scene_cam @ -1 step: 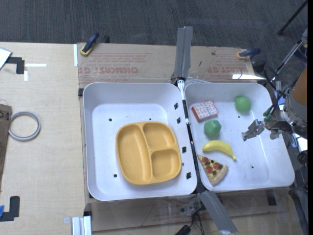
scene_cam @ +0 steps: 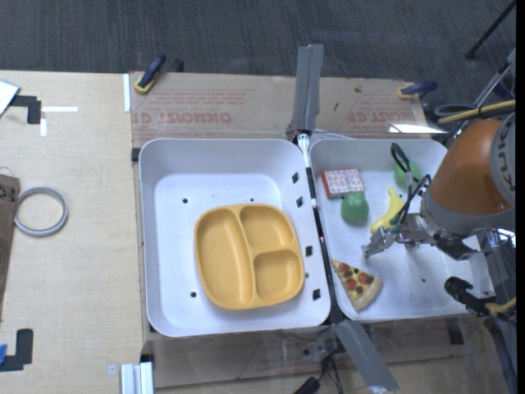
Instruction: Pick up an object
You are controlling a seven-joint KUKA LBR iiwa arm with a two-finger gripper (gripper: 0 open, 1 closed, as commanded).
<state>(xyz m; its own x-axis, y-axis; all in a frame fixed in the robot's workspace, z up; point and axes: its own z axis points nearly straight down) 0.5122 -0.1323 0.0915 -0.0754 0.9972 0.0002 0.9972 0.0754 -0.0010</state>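
Two white bins sit side by side on the bench. The left bin [scene_cam: 164, 220] has a yellow plate [scene_cam: 248, 255] in it, and the plate has three parts. The right bin [scene_cam: 426, 298] has the small toys in it. A red box [scene_cam: 342, 182] with a grid on it lies near the top of that bin. A green ball [scene_cam: 354, 208] sits just below the box. A yellow banana [scene_cam: 389, 213] lies just to the right of the ball. A slice of toy pizza [scene_cam: 358, 283] lies near the bottom left corner of the bin. A small green thing [scene_cam: 404, 173] with a black loop sits near the top, partly behind the arm.

The grey arm with its orange band [scene_cam: 469, 171] comes in from the right. The gripper [scene_cam: 379, 245] is low over the right bin, just below the banana and above the pizza. Its metal tips point left. I cannot tell if it is open or closed, and nothing can be seen between its tips.

On the wood at the far left lies a roll of tape [scene_cam: 39, 210]
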